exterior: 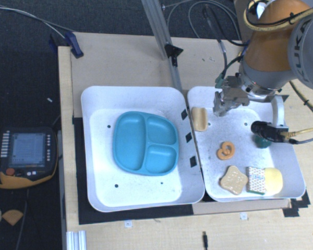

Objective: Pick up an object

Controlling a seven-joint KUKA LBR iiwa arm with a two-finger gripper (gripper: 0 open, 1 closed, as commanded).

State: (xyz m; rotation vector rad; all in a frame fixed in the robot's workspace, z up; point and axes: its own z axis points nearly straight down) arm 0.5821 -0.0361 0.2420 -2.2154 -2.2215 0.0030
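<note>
**Asker:** How far along is the pick?

**Me:** Not yet made, as far as I can judge. My grey two-finger gripper hangs over the far left part of the right shallow white bin, and I see nothing between its fingers. Whether they are open or closed I cannot tell. Everything is left: choosing a thing, closing on it, lifting.

**Asker:** What is there, largest first?

**Me:** Two white bins side by side. The left white bin bears one blue plastic plate with three compartments. In the right bin: one pale yellow round sponge-like piece at the near right, touching one white-and-teal patterned block; one tan cracker-shaped square just left of that; one tan oblong piece at the far left wall, nearest my gripper; one small orange pretzel-shaped toy in the middle; one dark teal thing at the right, partly hidden.
</note>
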